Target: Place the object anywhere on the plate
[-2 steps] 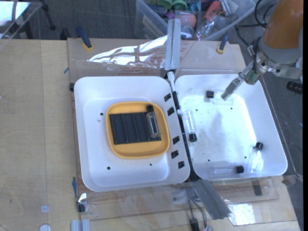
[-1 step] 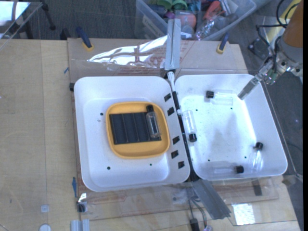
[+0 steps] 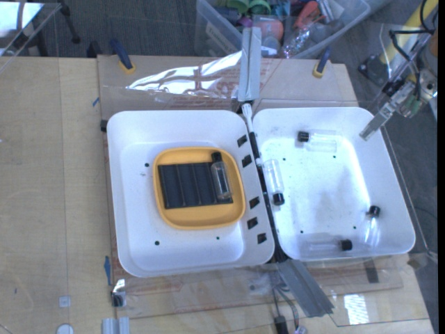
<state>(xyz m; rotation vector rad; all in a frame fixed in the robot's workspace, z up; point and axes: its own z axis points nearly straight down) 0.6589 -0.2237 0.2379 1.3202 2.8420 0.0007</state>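
A yellow plate (image 3: pixel 200 216) with a black ridged centre sits in the left bin (image 3: pixel 132 186). A clear vial with a black cap (image 3: pixel 221 179) lies on the plate's right side, lengthwise along the black insert. Several more clear, black-capped vials lie in the right bin (image 3: pixel 327 186): one near the back (image 3: pixel 318 142), one by the divider (image 3: pixel 272 177), others at the front right (image 3: pixel 372 229). My gripper (image 3: pixel 370 129) hangs over the right bin's back right corner, with nothing seen in it and apart from every vial.
A clear tub of colourful toys (image 3: pixel 278 9) stands behind the bins. Crumpled foil (image 3: pixel 188 82) lies behind the left bin. Black clips (image 3: pixel 247 160) line the divider between the bins. Cables and hardware (image 3: pixel 407 61) crowd the right edge.
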